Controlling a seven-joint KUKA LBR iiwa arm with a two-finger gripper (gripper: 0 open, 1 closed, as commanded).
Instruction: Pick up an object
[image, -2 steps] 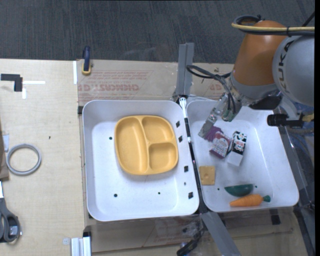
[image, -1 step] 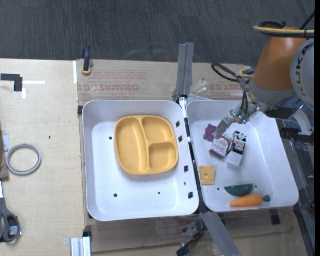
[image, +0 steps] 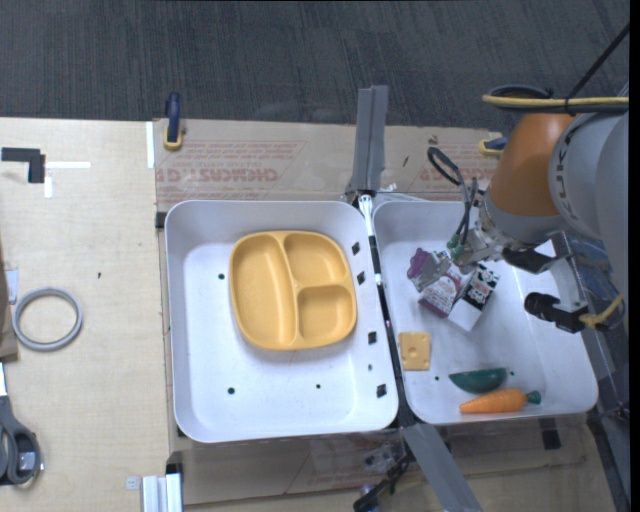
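Camera view | I see gripper (image: 470, 250) low in right white bin (image: 560, 385), over small white-and-purple packet (image: 443, 293) | grip state: cannot tell | lift not yet shown; pick outstanding.

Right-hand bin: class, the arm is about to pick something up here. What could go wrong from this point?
1. The tool sits over a tight cluster: a purple item, a packet and a white box touch, so it may grab two or shove them.
2. The cheese slice lies flat near the bin wall, which likely makes it hard to grip.
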